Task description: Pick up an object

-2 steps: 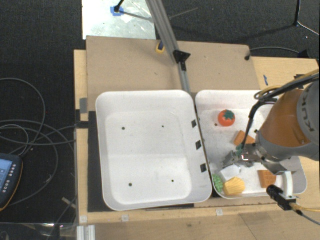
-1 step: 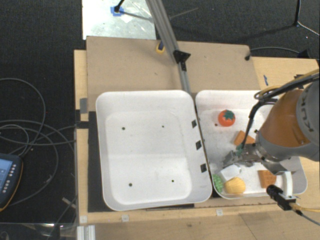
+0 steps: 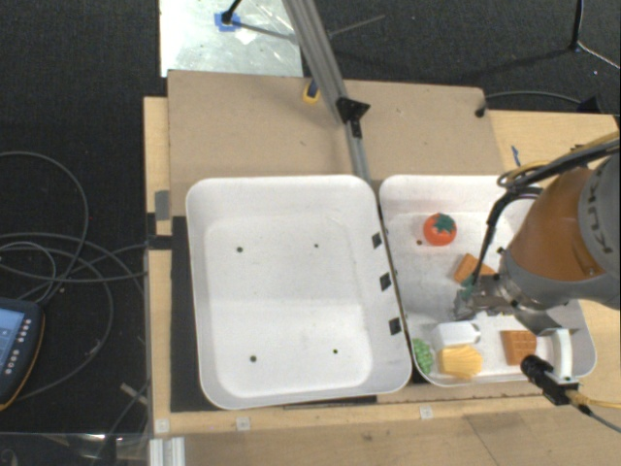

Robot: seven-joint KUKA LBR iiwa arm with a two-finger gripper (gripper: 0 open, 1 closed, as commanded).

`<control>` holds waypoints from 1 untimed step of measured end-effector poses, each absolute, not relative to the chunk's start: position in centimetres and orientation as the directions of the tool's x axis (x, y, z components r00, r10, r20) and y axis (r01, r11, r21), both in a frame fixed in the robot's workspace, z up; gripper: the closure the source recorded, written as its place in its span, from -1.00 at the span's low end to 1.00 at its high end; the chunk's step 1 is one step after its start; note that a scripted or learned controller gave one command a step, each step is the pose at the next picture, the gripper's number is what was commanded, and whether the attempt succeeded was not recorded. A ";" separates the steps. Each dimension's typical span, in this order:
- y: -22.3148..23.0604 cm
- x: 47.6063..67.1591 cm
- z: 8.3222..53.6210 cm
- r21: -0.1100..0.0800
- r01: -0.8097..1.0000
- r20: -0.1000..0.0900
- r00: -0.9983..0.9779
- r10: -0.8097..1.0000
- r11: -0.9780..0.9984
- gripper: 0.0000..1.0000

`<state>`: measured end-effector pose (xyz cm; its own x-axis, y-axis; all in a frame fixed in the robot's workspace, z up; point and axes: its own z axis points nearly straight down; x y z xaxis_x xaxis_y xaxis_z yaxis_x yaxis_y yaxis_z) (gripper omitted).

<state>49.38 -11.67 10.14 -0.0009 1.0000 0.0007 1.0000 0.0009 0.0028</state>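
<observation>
At the far left edge you have a dark handheld pendant (image 3: 15, 348) with a lit blue screen, lying on the black floor among loops of cable (image 3: 68, 260). Moving right, the bench (image 3: 252, 124) carries the left bin (image 3: 291, 289), a shallow white tray with rounded corners and four small dark dots on its floor. Above it, a grey pole (image 3: 320, 56) slants down from the top of the view and ends near the seam where the two bins meet.

The right bin (image 3: 408, 260) sits just beside the left one, their walls touching along black clips. All your candidate objects are in this right bin. Near its upper middle lies a small round red-orange piece with a green top (image 3: 439, 228), like a toy tomato, well apart from the others. Below and right of it, an orange block (image 3: 467, 266) lies tilted, just beside the gripper. At the bin's lower left corner you see a small green piece (image 3: 423, 355). Next to that, a white block (image 3: 456, 334) rests just above a yellow ridged piece (image 3: 462, 361); the two look to be touching. Farther right lies an orange-brown rectangular piece (image 3: 518, 345).

The gripper (image 3: 475, 297) hangs low over the right bin, between the orange block and the white block. You cannot tell from here how it is set, nor whether anything is in it. The arm's orange band (image 3: 558, 231) covers the bin's right side.
</observation>
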 end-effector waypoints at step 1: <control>-10.9 50.3 15.6 0.007 1.000 -0.001 -0.006 1.000 0.006 1.00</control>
<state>50.27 -10.87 15.60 -0.0061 1.0000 -0.0011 1.0000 0.0062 0.0074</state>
